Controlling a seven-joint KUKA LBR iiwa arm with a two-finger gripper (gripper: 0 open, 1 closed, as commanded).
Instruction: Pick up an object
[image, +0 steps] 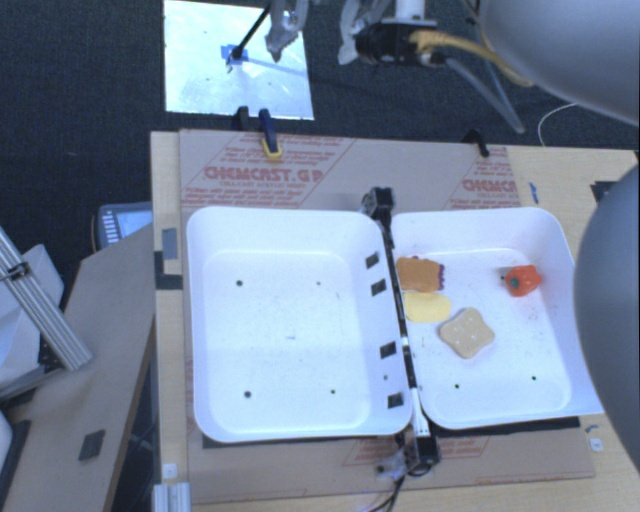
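The right bin (560, 375) holds several small items. An orange-brown piece (420, 273) lies near the divider, with a flat yellow slice (427, 307) just below it. A tan toast-shaped piece (466, 332) sits lower, toward the bin's middle. A red-orange fruit-like item (520, 280) rests toward the right wall. My gripper (318, 32) is high at the top edge of the camera view, well beyond the bins' far side. It is open, with nothing between its fingers.
The left bin (200, 330) lies beside the right one, joined by a black-clipped divider (392, 320). A shiny metal sheet (235, 70) lies beyond the bench. The arm's grey body (610, 300) covers the right side. An aluminium rail (40, 310) stands at the left.
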